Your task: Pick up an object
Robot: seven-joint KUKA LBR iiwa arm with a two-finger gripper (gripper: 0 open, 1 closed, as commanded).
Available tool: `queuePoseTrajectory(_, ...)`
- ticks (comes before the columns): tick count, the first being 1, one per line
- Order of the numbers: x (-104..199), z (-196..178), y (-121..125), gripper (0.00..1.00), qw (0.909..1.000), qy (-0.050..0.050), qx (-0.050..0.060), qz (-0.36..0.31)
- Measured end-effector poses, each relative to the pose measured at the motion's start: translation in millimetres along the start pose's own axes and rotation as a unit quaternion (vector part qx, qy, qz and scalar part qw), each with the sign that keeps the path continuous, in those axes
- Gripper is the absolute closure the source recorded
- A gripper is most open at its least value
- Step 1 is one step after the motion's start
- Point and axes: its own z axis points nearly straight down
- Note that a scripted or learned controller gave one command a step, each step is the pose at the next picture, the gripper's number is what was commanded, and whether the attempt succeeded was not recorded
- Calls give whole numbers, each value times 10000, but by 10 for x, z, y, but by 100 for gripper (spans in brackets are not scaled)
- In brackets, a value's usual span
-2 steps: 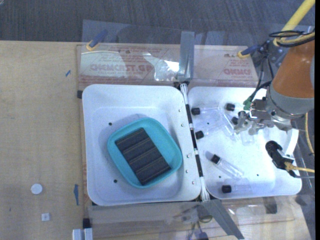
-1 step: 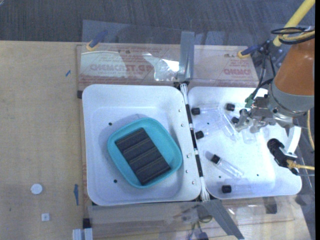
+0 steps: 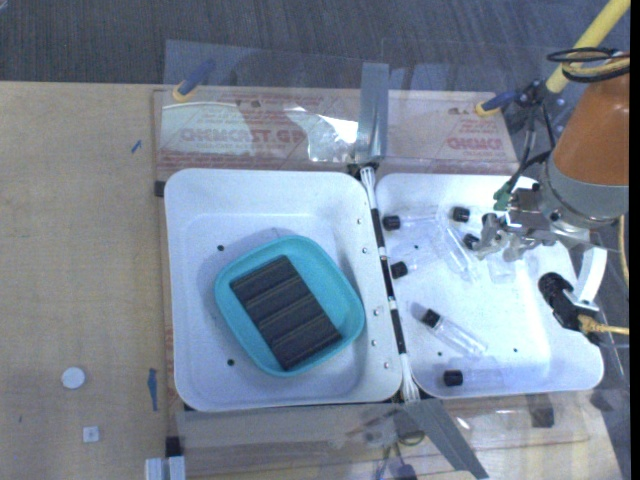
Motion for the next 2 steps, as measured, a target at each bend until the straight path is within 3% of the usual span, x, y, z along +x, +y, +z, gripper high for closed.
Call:
queuePoseTrajectory(1,403,116,342,100,10000,14,19,-20)
queuePoseTrajectory(2,408,16,351,100,10000,4,8,-30)
